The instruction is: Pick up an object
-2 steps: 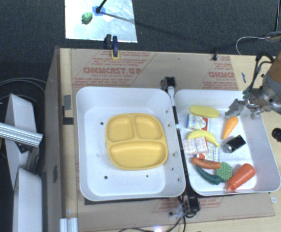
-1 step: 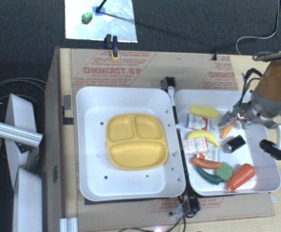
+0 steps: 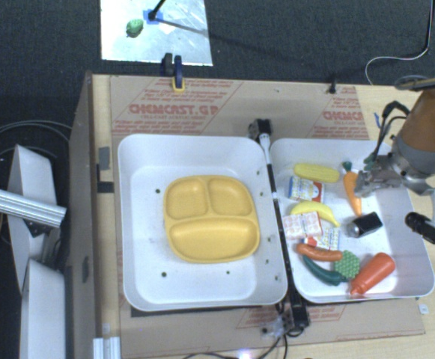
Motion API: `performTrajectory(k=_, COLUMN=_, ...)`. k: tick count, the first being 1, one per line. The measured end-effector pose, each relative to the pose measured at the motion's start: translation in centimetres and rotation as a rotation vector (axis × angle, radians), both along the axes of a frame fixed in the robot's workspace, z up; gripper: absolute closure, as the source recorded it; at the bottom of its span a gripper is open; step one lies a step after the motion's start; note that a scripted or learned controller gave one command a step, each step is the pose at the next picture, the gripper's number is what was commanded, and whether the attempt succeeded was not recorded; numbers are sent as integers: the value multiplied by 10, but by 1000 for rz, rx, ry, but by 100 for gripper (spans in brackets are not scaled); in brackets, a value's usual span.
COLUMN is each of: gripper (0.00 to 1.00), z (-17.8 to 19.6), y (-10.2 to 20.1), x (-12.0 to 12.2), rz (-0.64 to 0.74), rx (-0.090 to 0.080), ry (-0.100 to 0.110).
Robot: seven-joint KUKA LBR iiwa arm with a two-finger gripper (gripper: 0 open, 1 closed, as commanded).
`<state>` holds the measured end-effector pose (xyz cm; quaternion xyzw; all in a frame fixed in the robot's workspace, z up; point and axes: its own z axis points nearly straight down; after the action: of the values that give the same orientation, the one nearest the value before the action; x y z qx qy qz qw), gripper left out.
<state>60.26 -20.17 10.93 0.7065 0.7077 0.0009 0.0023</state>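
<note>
Tool point(image 3: 368, 179) low over the right bin point(image 3: 419, 275), at its far right side; finger state cannot be told. Orange carrot point(image 3: 351, 191) lies just to its left, touching or nearly so; small black block point(image 3: 366, 224) just below it; banana point(image 3: 314, 211) and corn point(image 3: 316, 173) farther left.

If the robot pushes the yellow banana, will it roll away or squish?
The banana looks like moulded plastic, so it is probably stiff and light rather than squishy. Its curved shape would likely make it spin or slide instead of rolling. It touches the small packets, so a push may nudge them too.
</note>
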Motion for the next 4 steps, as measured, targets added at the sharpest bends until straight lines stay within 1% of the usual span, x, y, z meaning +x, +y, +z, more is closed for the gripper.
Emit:
performTrajectory(k=1, gripper=0, z=0, y=0, x=0, rz=0, rx=0, ry=0)
performTrajectory(k=2, gripper=0, z=-25, y=10, x=-19, rz=-1, rx=2, ry=4)
performTrajectory(k=3, gripper=0, z=-25, y=39, x=39, rz=3, rx=1, ry=2)
performTrajectory(k=4, gripper=0, z=-25, y=86, x=55, rz=0, rx=-2, ry=12)
